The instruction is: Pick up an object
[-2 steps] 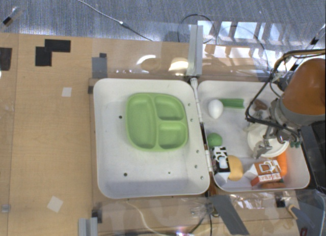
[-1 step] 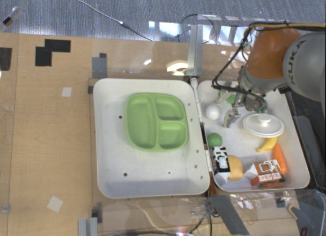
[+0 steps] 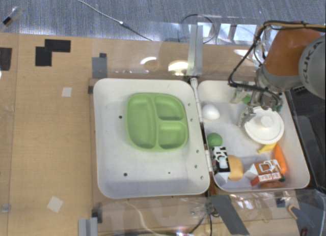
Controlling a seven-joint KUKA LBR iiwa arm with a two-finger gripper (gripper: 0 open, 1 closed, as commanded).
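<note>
From my remote station, the pick is not yet made: every object I can see lies loose in the right bin (image 3: 300, 181), none lifted. Nearest the camera, along that bin's front wall, sit a small red-and-white carton (image 3: 266, 173), a yellow-brown piece (image 3: 235, 168) and a black-and-white item (image 3: 220, 159), with an orange carrot (image 3: 279, 158) just beside the carton. A little further in rest a green ball (image 3: 214, 139) by the divider and a white egg-shaped object (image 3: 210, 112) beyond it. The left bin (image 3: 109, 179) carries a green compartment plate (image 3: 156, 121), untouched. Toward the back right, the tool (image 3: 250, 114) hangs low at the edge of a round white lid-like object (image 3: 264, 126), near or touching it; I judge this the likely target, though nothing is visibly between the prongs. Whether the tool is spread or pressed together I cannot tell from this angle. Above it the arm's orange band (image 3: 288, 52) leans in over the desk (image 3: 46, 143). What remains, as I read it: closing on an object and raising it clear.
</note>
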